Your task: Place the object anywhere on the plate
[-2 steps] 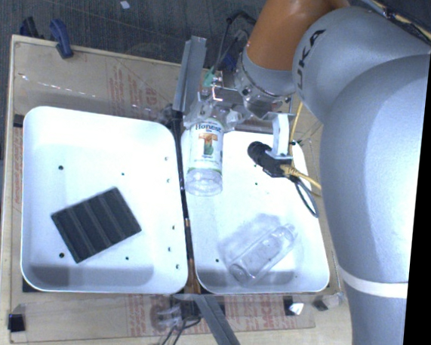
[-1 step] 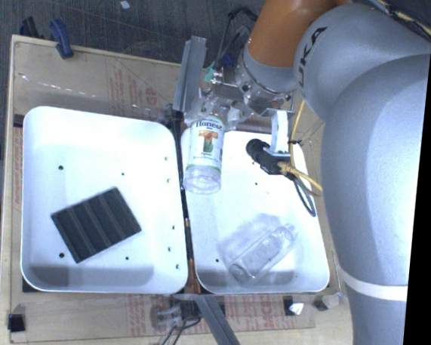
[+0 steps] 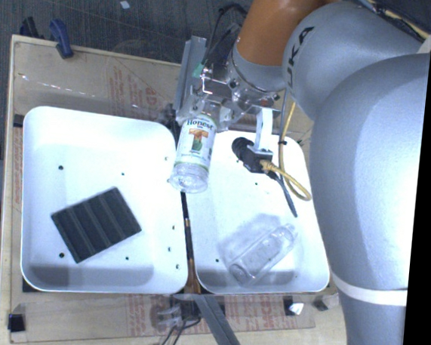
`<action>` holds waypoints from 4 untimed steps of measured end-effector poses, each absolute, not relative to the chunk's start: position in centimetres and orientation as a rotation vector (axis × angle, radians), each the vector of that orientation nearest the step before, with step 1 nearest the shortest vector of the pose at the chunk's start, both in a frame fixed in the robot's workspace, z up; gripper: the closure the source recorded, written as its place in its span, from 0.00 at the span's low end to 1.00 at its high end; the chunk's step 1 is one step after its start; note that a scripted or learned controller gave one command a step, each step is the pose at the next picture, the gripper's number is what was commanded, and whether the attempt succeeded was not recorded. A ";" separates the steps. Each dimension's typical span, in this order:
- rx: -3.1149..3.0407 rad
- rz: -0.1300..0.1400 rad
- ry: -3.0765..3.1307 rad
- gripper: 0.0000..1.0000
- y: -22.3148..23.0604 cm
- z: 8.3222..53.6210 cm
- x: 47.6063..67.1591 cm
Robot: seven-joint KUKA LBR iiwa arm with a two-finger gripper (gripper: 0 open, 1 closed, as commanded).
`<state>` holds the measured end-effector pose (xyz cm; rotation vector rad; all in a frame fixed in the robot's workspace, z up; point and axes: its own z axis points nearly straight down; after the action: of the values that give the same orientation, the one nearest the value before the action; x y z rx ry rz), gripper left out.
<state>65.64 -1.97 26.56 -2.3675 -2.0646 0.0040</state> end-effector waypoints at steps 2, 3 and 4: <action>-2.469 0.010 -1.937 1.00 -3.4 25.6 65.6; -2.527 0.011 -1.858 1.00 -3.2 25.0 65.6; -2.576 0.008 -1.794 1.00 -3.6 25.2 65.6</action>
<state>65.59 -3.61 25.18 -2.5763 -1.7944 0.0082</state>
